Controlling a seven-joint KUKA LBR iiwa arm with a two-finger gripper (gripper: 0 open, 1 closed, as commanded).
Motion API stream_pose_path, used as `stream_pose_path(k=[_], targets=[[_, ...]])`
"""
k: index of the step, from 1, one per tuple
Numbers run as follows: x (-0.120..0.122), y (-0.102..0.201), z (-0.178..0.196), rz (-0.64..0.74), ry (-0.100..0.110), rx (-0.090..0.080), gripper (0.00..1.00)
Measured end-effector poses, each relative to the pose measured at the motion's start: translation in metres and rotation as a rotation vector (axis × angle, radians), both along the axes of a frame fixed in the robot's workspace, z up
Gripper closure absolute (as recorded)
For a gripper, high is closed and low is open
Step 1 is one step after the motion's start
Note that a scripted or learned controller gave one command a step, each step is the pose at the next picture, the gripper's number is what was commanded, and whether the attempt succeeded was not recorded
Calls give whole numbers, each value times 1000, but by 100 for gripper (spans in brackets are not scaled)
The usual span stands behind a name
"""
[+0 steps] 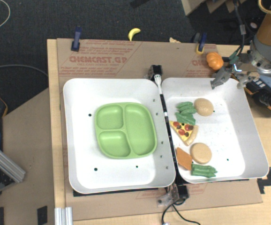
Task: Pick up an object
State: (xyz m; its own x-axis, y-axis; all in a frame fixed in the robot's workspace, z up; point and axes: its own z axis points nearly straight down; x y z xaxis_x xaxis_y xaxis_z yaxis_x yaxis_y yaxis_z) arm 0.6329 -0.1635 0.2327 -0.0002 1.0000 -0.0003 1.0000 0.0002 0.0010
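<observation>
Camera view, near to far. Right bin [248, 139], lower frame: one green bean bundle [204, 170], one round bun [201, 152], one orange wedge [183, 159]. Mid frame: one pizza slice [184, 131]. Further up: a second bean bundle [186, 110] touching a second bun [204, 106]. Left bin [79, 125]: one green divided plate [125, 129]. Upper right: gripper [225, 77] hung over the right bin's far rim, nothing between its fingers; whether they were spread or closed could not be told. One orange fruit [214, 60] and one yellow banana [134, 33] lay beyond the bins. Risk, judged: the items were crowded, so a descent could nudge neighbours or close on two.
</observation>
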Motion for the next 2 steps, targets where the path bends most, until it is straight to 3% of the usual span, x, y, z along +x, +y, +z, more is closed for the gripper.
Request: stream_pose_path(k=[1,2], targets=[[16,105,99,11,-12,1,0],[-17,151,314,6,-21,1,0]])
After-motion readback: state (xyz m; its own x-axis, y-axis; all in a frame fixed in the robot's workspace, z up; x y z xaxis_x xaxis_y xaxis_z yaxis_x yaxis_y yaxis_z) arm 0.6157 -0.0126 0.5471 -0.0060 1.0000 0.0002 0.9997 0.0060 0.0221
